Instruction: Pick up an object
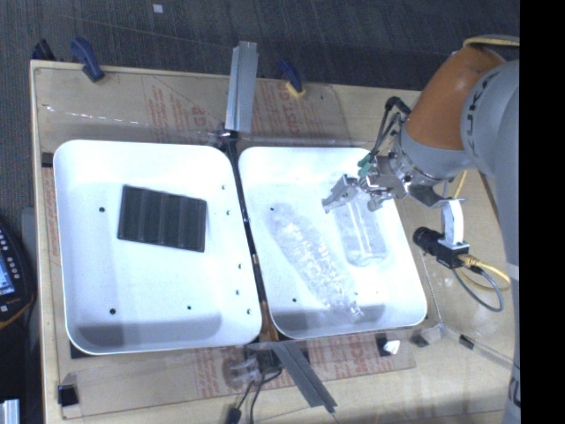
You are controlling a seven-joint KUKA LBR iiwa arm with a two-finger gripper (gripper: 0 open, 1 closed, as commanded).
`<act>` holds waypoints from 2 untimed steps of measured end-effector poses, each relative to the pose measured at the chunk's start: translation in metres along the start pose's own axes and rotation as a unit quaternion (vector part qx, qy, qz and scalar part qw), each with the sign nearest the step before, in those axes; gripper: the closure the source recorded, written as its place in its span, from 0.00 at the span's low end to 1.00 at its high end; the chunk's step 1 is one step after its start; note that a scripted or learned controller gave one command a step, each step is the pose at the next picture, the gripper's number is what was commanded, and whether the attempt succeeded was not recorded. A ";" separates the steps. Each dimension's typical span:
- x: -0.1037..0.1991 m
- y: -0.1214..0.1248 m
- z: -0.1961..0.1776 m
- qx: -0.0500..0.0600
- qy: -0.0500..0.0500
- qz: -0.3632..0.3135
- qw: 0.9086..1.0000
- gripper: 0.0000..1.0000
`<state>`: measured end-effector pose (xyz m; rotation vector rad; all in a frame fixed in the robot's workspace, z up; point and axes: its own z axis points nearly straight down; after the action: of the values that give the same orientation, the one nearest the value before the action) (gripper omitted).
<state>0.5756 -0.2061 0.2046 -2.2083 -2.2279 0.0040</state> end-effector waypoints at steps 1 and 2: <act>-0.005 -0.032 -0.005 0.001 0.001 0.131 0.991 0.00; 0.007 -0.042 -0.074 -0.002 0.000 0.160 0.987 0.00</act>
<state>0.5340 -0.2000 0.2788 -2.5400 -1.8472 -0.0003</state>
